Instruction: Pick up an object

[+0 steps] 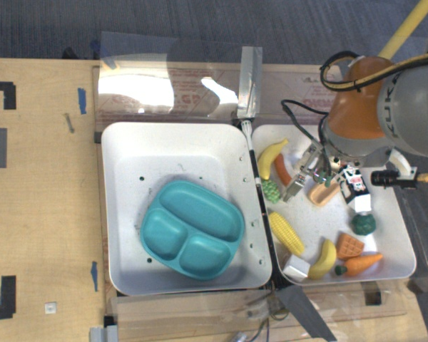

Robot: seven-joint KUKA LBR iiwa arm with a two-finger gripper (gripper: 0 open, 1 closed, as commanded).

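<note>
bench: wooden top is carrying two white bins side by side, grey floor lying beyond the far edge.
arm: grey arm with orange band is reaching in from the right, hanging over the right bin (406,251).
claw (304,177): is sitting low over the far-left part of the right bin, fingers looking narrowly parted; nothing is showing between them, so it is holding nothing as far as i can tell.
target: red sausage (283,171) is lying just left of the claw, touching or nearly touching a fingertip; i cannot tell which.
axis: sausage is running far-to-near with a slight slant, roughly along the claw's own line.
next move: judging from this, a small shift left is looking needed to straddle it.
neighbours: banana (270,155) is curving just left of the sausage; green piece (271,190) is sitting near the bin's left wall; tan piece (323,192) is lying just right of the claw.
right bin, near half: corn (286,233), second banana (323,261), waffle (349,246), carrot (363,263), green ball (364,224).
left bin (121,148): is holding a teal plate (192,228) with three compartments, all bare.
</note>
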